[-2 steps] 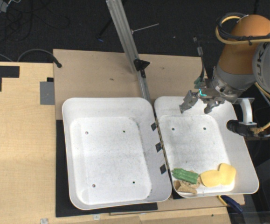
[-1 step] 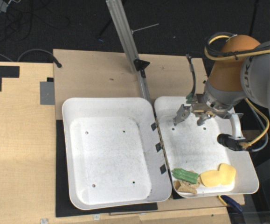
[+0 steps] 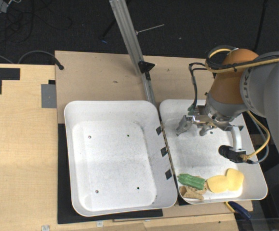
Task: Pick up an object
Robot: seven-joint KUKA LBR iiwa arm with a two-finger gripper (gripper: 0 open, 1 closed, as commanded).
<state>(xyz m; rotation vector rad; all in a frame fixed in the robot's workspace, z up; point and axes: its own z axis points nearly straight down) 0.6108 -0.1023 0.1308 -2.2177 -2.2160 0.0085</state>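
Two white bins sit side by side; the left bin holds nothing to grasp, while the right bin carries a small heap in its near corner. The arm hangs over the right bin's far half, its gripper spread open with nothing between the fingers, well apart from the heap. The yellow piece looks soft, light and squashy, best pinched across its narrow middle. The green piece seems firmer, graspable across its width. A tan scrap lies against the bin wall, awkward to reach.
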